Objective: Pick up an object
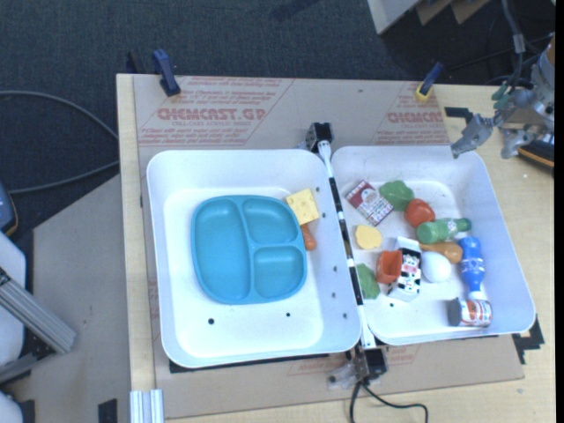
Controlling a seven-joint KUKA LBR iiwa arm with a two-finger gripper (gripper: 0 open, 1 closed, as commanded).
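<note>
1. Camera view looks down at a slant on two shallow white bins side by side on a bench covered with brown cardboard [264, 113].
2. The left bin [176, 324] holds a blue divided plate [250, 248]; a yellow cheese-like wedge [303, 206] lies against the plate's upper right corner, with a small orange piece [309, 239] just below it.
3. The right bin [502, 236] holds a cluster of toys: a red-and-white packet [370, 202], a green leafy piece [397, 192], a red tomato-like ball [419, 211], a green bottle shape [441, 230], a yellow lump [367, 236], an orange cup [389, 266], a black-and-white cow-patterned carton [406, 274], a white egg [435, 268], a blue bottle [472, 264] and a small can [474, 312].
4. The gripper [485, 136] hangs at the upper right, above the right bin's far corner and well apart from the toys.
5. Its two fingers spread apart, with nothing between them.
</note>
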